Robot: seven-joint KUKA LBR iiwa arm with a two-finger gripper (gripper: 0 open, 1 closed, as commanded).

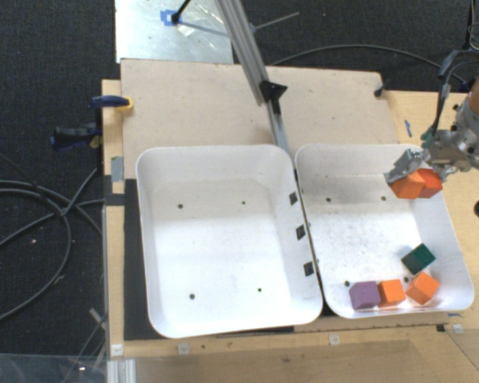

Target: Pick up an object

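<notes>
My gripper [420,174] hangs over the upper right part of the right bin [335,214], reaching in from the right. An orange block [417,187] sits between its fingers, tilted and raised above the bin floor; the gripper is shut on it. On the floor in the bin's lower right corner lie a dark green block [418,258], a purple block [364,294] and two more orange blocks [391,292], [422,288].
The left bin [215,238] stands beside the right one, their rims meeting at the middle. A slanted metal pole [247,42] crosses the board behind the bins. Clamps [88,134] and cables lie off the bench to the left.
</notes>
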